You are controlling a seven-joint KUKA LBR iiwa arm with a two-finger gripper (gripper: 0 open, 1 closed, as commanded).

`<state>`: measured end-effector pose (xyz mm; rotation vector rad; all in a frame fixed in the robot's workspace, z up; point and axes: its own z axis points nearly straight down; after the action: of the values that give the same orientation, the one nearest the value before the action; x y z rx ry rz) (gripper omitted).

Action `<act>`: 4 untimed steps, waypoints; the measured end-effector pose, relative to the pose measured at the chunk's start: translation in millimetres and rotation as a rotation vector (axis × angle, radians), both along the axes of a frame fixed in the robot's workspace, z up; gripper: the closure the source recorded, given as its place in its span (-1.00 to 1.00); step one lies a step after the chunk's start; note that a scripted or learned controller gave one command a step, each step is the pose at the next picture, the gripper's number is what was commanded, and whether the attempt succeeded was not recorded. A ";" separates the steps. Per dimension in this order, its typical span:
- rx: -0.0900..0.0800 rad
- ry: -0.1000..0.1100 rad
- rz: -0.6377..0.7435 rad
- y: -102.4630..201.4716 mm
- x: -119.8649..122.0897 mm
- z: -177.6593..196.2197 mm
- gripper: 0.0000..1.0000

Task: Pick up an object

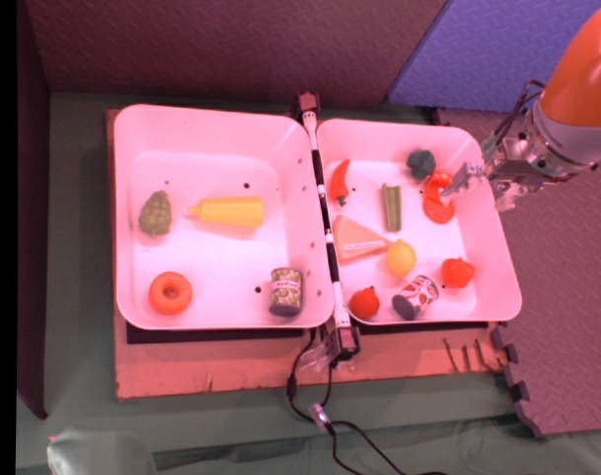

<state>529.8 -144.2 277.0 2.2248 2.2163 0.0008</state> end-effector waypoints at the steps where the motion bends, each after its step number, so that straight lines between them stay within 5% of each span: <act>1: 0.000 0.000 0.000 0.0 0.0 0.0 -1.00; 4: 0.001 0.005 -0.001 -8.8 -3.0 -135.7 -1.00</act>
<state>526.8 -153.0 141.3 2.2294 2.2178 -0.0047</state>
